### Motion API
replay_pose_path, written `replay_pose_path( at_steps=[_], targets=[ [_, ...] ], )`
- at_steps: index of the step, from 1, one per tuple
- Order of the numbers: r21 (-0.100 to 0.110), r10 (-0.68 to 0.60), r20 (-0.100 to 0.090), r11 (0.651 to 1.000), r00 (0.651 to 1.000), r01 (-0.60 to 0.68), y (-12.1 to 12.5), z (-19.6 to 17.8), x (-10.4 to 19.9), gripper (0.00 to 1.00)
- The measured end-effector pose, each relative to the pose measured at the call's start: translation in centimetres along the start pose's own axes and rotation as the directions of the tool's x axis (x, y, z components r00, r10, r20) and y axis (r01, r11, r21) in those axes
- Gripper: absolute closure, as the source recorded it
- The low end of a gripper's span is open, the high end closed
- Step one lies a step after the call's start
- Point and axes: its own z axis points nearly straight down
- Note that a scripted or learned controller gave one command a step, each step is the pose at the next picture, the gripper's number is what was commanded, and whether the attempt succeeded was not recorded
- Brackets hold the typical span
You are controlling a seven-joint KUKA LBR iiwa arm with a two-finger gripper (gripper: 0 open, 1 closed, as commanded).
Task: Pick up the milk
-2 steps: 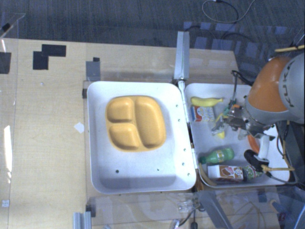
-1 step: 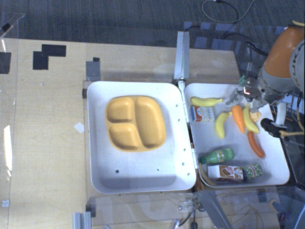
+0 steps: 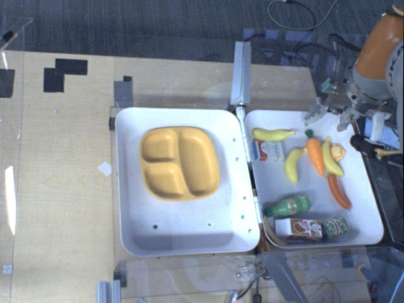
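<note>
The milk point(image 3: 268, 150) is a small white carton with a blue and red label. It lies on its side by the left wall of the right bin point(image 3: 372, 223), just under a yellow banana point(image 3: 273, 133). My gripper point(image 3: 328, 117) hangs open over the bin's back right part, up and to the right of the milk and well apart from it. Nothing is between its fingers point(image 3: 313, 114). The grey arm with its orange band point(image 3: 379, 40) comes in from the upper right.
The right bin also holds a second banana point(image 3: 293, 163), a carrot point(image 3: 315, 156), a red sausage point(image 3: 339, 191), a green bottle point(image 3: 290, 206), a brown carton point(image 3: 297, 228) and a dark bottle point(image 3: 334, 226). The left bin point(image 3: 132, 232) holds a yellow divided plate point(image 3: 180, 163).
</note>
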Motion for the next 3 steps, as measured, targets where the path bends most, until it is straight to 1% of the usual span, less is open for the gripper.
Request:
replay_pose_path(
  at_steps=[1, 2, 3],
  targets=[
    [0.005, -0.009, -0.001, 1.000, 1.000, 0.009, -2.9, 3.5, 4.6, 0.00],
    [0.000, -0.041, 0.000, 0.999, 0.999, 0.041, 0.1, -0.7, -1.0, 0.00],
    [0.000, -0.121, 0.000, 0.993, 0.993, 0.121, -0.1, 7.8, 0.3, 0.00]
  ],
)
